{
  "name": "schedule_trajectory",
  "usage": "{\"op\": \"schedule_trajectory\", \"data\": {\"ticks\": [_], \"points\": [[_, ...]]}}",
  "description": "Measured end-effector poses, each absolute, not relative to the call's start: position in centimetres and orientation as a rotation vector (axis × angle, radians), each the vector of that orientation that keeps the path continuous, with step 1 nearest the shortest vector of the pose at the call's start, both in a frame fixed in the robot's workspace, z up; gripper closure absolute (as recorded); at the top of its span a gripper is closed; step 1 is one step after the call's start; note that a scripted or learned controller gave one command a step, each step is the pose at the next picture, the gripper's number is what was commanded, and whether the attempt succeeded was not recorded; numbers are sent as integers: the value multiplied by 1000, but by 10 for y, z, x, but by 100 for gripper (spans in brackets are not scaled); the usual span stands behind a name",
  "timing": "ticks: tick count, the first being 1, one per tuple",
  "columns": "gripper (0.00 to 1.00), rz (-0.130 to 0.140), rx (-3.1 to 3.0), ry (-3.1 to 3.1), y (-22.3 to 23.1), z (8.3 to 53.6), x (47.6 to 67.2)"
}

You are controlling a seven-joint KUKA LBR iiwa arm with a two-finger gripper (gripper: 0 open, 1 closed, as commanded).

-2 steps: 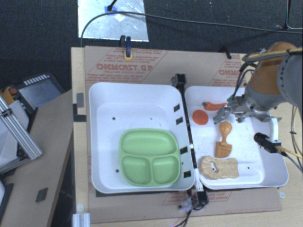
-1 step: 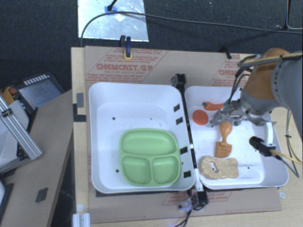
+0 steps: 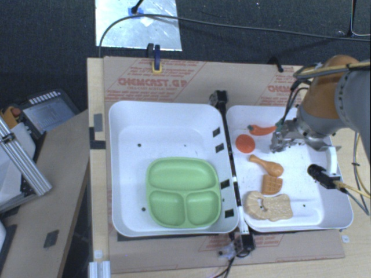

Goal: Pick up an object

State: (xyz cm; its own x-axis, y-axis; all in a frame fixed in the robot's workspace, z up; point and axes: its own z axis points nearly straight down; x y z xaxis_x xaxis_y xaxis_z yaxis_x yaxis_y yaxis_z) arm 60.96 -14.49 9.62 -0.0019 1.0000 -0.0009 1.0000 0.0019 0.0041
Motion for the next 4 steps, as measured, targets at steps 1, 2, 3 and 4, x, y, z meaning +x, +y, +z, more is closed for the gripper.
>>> {"op": "schedule_trajectory", "data": {"ticks": [1, 2, 3, 4], "points": [[100, 7, 2212, 2222, -144, 161, 615], [100, 7, 2211, 2222, -144, 215, 617], [100, 2, 2213, 2230, -93, 207, 608], [100, 2, 2213, 2233, -38, 200, 595]]}}
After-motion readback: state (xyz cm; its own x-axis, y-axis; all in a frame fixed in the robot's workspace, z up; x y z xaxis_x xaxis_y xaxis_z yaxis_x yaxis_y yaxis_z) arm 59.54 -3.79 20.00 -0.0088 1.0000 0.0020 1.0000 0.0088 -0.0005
